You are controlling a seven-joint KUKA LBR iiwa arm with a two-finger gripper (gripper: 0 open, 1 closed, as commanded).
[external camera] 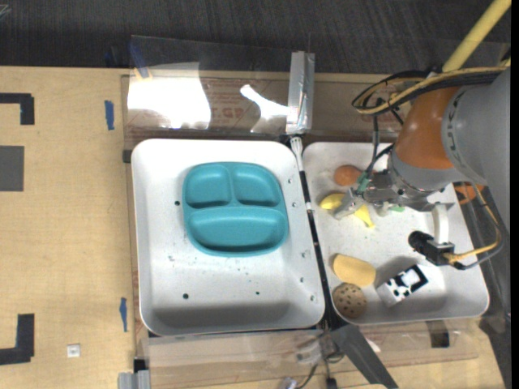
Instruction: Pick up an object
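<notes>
My gripper (pixel 357 205) hangs low in the right bin (pixel 462 298), near its upper left part, right over a yellow banana-like toy (pixel 334 203) whose tip pokes out at the lower right of the fingers. An orange ball (pixel 347 174) lies just above the gripper. A flat yellow-tan piece (pixel 354 270) and a brown speckled cookie (pixel 349 299) rest near the bin's front left. A black-and-white block (pixel 405 284) sits beside them. The arm covers the fingertips.
The left bin (pixel 162 298) holds a teal divided plate (pixel 235 207). A metal divider (pixel 299 91) and a clear sheet stand behind the bins. Cables and a black connector (pixel 430 245) trail from the arm over the right bin.
</notes>
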